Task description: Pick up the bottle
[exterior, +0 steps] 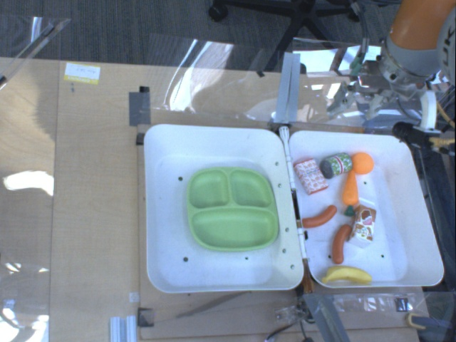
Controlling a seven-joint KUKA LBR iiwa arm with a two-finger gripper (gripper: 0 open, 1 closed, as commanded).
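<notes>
Bench with two shallow white bins side by side. Left bin (164, 191): one green divided tray (232, 209), three compartments, lying flat near the middle, nothing on it; likely meant as a receiving surface. Right bin (420, 212): a loose group of toy food items, the source pile for picking. Bottle (336, 165): small, dark grey-green body with a lighter green end, lying on its side in the upper middle of the right bin, long axis roughly left to right; just beside the red-patterned carton (311, 176) on its left and the orange ball-shaped fruit (363, 163) on its right, probably touching the fruit. Carrot (350, 191): below the bottle, upright in the picture, green top downward. Two red sausages (319, 216), one slanted near the bin's left wall, the other (340, 242) lower down. Small white carton with red print (364, 225), right of the sausages. Banana (347, 276), along the bin's lower edge. Gripper (367, 95): at the upper right, above the far rim of the right bin, well apart from the bottle, under the orange band of the arm (420, 13); its grasp state cannot be told amid glare and cabling. Judgement: the bottle is untouched, and close neighbours leave little room for a side grasp.
</notes>
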